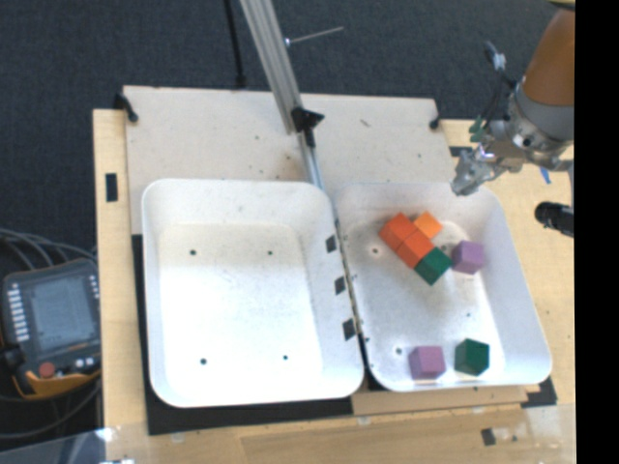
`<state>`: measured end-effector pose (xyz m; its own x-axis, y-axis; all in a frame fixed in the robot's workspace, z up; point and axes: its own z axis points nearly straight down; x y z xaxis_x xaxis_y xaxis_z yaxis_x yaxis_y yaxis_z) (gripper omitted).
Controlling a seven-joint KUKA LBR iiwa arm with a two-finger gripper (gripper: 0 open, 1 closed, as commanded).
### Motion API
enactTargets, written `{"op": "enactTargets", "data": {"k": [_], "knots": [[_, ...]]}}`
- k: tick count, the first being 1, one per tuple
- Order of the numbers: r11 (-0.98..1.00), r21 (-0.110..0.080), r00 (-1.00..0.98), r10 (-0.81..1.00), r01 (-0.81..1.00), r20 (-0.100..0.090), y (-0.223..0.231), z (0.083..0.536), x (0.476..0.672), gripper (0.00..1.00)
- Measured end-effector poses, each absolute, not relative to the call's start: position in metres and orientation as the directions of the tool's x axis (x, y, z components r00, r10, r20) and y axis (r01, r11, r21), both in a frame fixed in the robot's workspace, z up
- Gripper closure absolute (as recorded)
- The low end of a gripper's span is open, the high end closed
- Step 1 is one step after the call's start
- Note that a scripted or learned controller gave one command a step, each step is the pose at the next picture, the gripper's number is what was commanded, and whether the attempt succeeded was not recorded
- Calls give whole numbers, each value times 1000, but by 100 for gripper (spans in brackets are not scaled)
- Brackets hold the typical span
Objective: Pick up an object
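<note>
The right bin (503,259) holds several small blocks. Two orange blocks (404,236) and a lighter orange one (427,225) lie clustered near its middle, with a dark green block (433,265) touching them and a purple block (469,256) just to the right. Near the front edge sit another purple block (427,361) and a green block (472,356). My gripper (468,179) hangs over the bin's far right corner, above and to the right of the cluster, with nothing seen in it.
The left bin (164,259) sits beside the right one. A slanted metal pole (276,61) rises from the bench behind the bins. A teach pendant (53,317) lies off the bench at the left.
</note>
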<state>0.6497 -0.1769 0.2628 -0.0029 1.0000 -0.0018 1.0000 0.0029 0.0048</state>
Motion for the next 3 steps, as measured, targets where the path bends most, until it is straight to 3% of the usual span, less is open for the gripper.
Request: {"op": "enactTargets", "data": {"k": [3], "knots": [[6,-1,-6,1000,1000,1,-48,239,595,100]]}}
